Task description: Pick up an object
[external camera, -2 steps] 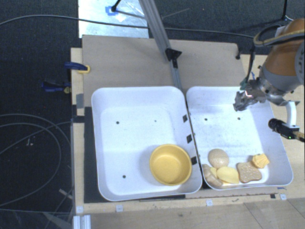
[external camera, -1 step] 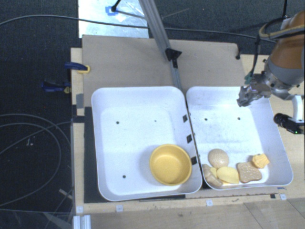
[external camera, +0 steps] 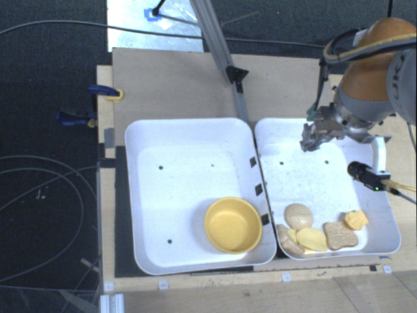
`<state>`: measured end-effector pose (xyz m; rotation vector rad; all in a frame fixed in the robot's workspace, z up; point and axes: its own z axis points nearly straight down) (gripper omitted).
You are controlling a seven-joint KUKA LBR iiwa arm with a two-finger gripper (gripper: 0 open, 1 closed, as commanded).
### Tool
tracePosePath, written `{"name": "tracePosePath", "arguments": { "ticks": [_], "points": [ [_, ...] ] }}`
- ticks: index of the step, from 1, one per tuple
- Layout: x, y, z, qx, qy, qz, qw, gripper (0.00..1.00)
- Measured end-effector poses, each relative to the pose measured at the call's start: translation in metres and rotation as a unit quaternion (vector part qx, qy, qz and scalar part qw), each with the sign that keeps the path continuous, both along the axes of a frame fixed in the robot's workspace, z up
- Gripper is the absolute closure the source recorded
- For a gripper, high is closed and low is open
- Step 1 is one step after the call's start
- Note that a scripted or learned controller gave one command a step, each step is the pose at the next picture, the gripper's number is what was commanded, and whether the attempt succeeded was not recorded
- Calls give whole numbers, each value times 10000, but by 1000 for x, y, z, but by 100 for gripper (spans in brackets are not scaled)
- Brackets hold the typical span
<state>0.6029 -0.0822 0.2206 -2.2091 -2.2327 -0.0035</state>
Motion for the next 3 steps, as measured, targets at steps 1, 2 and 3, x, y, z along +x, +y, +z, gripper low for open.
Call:
{"name": "tracePosePath", "arguments": {
  "ticks": [1,2,3],
  "points": [
    [-6,52,6,-1,0,0,10000,100],
    [-30,111,8,3,8,4,10000,100],
    [-41,154,8,1,7,-1,10000,100]
  ]
}}
